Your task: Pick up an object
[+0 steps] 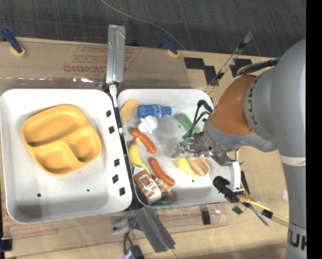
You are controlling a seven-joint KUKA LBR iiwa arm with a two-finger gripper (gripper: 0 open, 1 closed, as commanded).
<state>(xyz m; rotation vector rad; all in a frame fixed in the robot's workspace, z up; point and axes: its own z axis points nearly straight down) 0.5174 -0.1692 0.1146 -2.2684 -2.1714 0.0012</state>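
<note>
Gripper: the gripper (187,150) is low inside the right bin (172,97), near the bin's right side. It is not possible to tell how it stands, open or closed, because the wrist covers it from above, and no object can be seen in it.

Arm: the grey arm (282,107) comes from the right and bends down over the bin's right wall; the orange band (231,112) is just above the gripper. This posture probably fits a reach from above into the pile.

Bun-like piece: a tan and pink piece (200,167) lies just below and to the right of the gripper, very near it, maybe touching. In judgement, it is the likeliest target.

Yellow piece: a small yellow object (183,166) lies directly under the gripper, beside the bun-like piece.

Green piece: a green object (185,122) is just above the gripper, partly under the black cable.

Sausages: one red sausage (162,172) lies down-left of the gripper, near; another sausage (142,139) lies to its left, further away.

Other objects: a banana (135,153), a white crumpled thing (148,124), a blue bottle (153,111) and a brown carton (146,184) are all to the left of the gripper. They lie loose, likely because they were dropped in for random picks.

Left bin: the left bin (20,198) is well apart from the gripper; it bears a yellow divided tray (61,139).
</note>
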